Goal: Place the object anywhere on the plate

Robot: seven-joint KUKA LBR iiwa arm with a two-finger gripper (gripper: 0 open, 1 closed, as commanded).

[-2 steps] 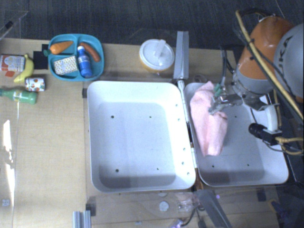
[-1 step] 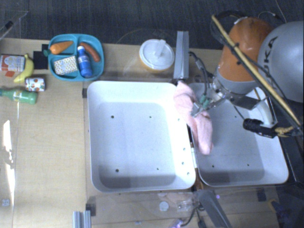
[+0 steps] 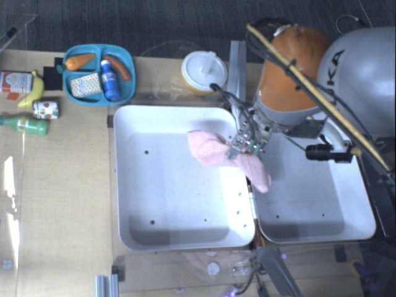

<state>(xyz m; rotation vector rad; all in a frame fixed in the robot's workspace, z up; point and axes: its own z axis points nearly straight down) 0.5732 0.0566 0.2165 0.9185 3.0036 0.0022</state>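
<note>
A pink cloth hangs across the shared rim of the two white bins, one end over the left bin and the other end drooping into the right bin. My gripper points down at the cloth's middle, and its fingers pinch the fabric there. The blue divided plate stands on the bench at the far left, outside the bins, well away from the gripper. It holds a toy carrot, a blue bottle and other small toys.
A yellow cup with a white lid stands behind the left bin. A banana, a small can and a green bottle lie on the bench at the far left. The arm's body covers the right bin's far side.
</note>
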